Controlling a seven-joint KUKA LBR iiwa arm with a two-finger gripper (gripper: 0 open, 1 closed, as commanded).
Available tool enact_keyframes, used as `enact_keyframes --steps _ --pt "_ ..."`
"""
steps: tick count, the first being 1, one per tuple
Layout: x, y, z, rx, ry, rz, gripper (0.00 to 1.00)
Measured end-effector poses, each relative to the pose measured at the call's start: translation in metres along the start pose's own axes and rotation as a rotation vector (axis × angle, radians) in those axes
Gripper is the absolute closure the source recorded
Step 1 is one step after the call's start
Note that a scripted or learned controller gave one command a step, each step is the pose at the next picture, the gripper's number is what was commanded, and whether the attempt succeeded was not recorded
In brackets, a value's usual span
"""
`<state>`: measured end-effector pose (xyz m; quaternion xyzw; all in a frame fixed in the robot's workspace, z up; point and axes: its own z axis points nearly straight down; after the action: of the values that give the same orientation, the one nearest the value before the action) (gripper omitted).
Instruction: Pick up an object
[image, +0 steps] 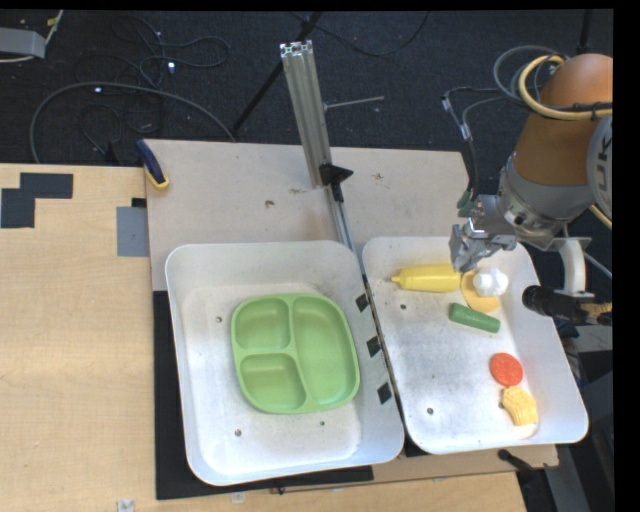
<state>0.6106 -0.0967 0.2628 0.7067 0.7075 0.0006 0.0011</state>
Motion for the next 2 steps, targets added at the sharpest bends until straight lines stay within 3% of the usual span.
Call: enact_keyframes --steps 2 --pt "0.085 -0.042 0.010 0.007 0.002 -0.003 1.00"
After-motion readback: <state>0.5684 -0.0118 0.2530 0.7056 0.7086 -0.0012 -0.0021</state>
